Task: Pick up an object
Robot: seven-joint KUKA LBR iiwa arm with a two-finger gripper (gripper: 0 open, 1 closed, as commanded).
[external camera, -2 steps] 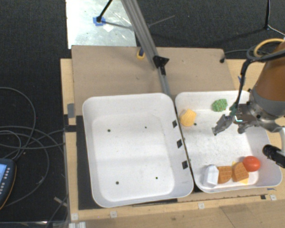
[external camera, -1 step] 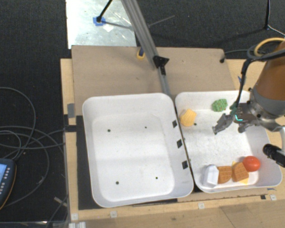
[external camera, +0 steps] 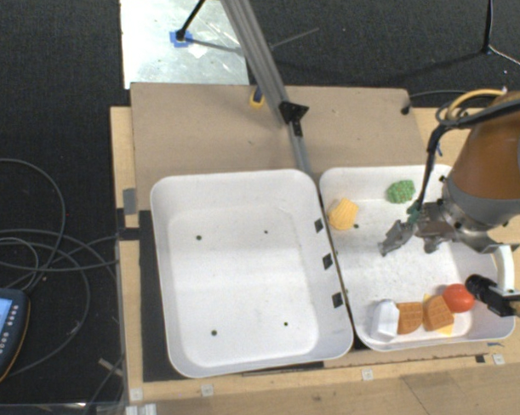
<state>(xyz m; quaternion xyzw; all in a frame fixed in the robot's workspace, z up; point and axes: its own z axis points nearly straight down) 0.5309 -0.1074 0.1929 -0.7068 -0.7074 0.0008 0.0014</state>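
Note:
The right bin holds several small items: a yellow lump near its left wall, a green leafy piece at the back, and along the front a white cup-like piece, two orange waffle-like blocks and a red ball. My gripper hangs over the middle of this bin, to the right of the yellow lump and below the green piece. Its grey fingers are spread apart with nothing between them.
The left bin sits beside the right one, joined by black clips. A slanted metal pole crosses the back of the bench. My arm's orange band and a black bracket overhang the right bin's right side.

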